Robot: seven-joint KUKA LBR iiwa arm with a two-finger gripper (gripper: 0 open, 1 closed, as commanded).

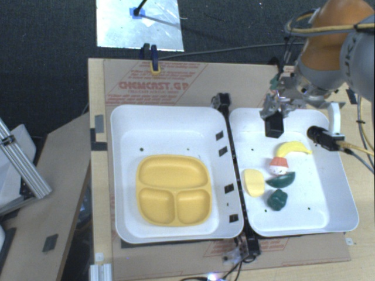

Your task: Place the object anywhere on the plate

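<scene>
A yellow plate point(173, 189) with three compartments lies in the left bin point(126, 133). The right bin point(334, 186) holds a yellow banana point(291, 149), a small red and white piece point(279, 165), a pale yellow flat piece point(254, 182), a dark green leaf-shaped piece point(281, 180) and a dark green lump point(277, 199). My gripper point(273, 124) hangs over the far left part of the right bin, just beyond the banana and apart from it. Nothing is seen in its grasp.
The two bins meet at a central ridge with black clips point(228, 157). A cardboard sheet point(176, 81) lies under both bins. A blue and yellow clamp point(153, 57) stands at its far edge. An aluminium rail point(20, 163) sits at the left.
</scene>
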